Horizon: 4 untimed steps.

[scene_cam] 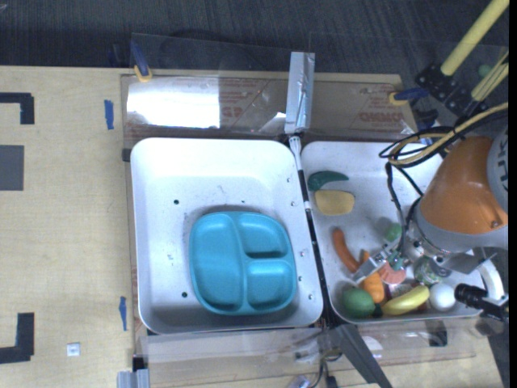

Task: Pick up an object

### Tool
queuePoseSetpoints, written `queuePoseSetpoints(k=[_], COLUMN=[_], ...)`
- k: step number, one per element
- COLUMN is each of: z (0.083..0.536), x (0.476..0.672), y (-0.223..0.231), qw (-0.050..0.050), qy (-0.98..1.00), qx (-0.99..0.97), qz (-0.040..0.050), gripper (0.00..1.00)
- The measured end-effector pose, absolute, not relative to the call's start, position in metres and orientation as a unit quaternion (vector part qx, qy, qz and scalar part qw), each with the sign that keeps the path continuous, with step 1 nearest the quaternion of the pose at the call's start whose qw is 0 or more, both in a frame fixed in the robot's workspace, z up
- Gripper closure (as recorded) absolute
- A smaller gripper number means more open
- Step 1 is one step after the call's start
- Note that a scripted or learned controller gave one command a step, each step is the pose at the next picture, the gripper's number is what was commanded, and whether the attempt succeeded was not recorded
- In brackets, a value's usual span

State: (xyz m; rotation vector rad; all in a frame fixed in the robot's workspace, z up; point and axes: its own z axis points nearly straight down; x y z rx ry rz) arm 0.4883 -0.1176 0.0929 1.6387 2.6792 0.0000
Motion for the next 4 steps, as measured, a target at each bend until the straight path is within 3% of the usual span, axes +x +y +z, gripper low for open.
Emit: queuePoseSetpoints(k=[1, 2, 3, 4], z=[0.104, 0.220, 0.188, 0.230], x=[0.490, 0.514, 0.552, 0.561], y=[-0.117, -0.064, -0.037, -0.031], qw=[0.003, 0.003, 0.001, 0.002], qy=[0.853, 0.824, 0.836, 0.752], qx=[0.521, 0.567, 0.549, 0.660], qz=[0.0014, 0.0027, 0.0005, 0.0007], gripper=[1.00, 1.00, 1.00, 1.00])
